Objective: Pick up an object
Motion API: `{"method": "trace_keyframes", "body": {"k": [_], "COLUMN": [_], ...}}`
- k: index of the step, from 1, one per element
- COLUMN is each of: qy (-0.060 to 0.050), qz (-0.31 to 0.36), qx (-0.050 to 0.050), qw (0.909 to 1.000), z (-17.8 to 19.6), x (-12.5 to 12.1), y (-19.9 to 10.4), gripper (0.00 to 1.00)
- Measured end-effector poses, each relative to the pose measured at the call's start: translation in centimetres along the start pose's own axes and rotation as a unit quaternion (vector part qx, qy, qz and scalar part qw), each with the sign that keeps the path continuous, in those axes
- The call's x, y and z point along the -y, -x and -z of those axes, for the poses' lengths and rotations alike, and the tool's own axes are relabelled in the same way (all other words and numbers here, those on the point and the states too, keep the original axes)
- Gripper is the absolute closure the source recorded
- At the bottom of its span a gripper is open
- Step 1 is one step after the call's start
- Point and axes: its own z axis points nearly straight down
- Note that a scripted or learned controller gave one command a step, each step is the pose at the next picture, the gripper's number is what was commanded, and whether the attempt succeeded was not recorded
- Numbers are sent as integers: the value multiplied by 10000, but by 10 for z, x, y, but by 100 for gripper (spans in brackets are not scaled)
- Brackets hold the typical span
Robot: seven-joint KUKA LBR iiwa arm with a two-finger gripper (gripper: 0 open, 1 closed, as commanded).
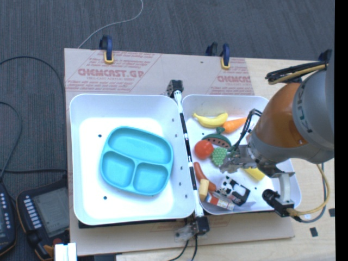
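The lower right of the right bin (191, 103) is hidden by the arm (293, 118), which enters from the right edge of the frame. The gripper (232, 165) is seen low in the centre of that bin, beside a green studded piece (218, 156); whether anything is pinched cannot be told. A yellow piece (254, 173) is partly covered by the wrist. The banana (211, 119) lies at the upper part of the bin, long axis running left to right, ends curled upward. A carrot (235, 125) points right and slightly up. A tomato (204, 149) and watermelon slice (215, 140) are noted mid-bin. A blue divided tray (136, 160) rests in the left bin (81, 145).
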Motion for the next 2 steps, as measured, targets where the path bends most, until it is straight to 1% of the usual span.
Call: {"method": "trace_keyframes", "body": {"k": [1, 2], "qy": [-1, -91], "qz": [0, -11], "qx": [0, -29], "qw": [10000, 10000], "z": [0, -41], "x": [0, 8], "y": [0, 0], "gripper": [0, 0]}}
